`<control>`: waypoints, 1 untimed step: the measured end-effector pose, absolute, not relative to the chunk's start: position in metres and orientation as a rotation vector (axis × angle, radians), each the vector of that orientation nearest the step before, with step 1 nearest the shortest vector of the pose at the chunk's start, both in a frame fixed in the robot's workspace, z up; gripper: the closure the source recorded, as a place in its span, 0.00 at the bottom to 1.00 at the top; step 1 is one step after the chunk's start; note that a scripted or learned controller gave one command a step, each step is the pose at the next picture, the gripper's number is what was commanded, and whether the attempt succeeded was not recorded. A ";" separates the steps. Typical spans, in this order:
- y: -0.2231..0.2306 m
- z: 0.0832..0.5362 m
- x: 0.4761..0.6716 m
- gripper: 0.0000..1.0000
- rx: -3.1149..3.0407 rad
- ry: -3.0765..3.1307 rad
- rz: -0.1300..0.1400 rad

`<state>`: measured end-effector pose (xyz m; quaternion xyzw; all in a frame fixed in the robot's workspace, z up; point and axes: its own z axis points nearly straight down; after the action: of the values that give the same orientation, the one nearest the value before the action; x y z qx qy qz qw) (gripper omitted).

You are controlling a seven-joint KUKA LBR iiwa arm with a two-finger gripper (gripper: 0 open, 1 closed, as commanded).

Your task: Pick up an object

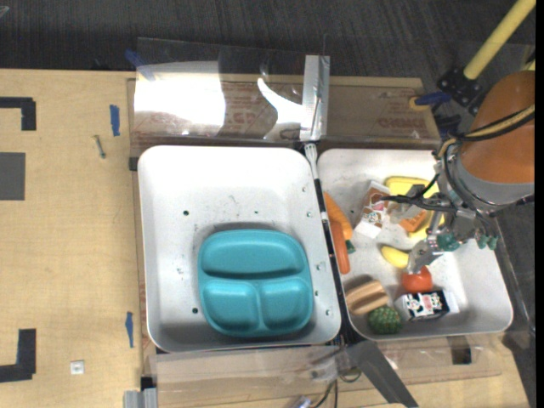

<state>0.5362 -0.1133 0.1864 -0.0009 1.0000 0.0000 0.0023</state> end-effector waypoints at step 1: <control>-0.103 0.090 0.522 0.00 -0.153 3.128 -0.002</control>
<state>0.5224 -0.1034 0.0901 -0.0487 0.9988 -0.0007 0.0048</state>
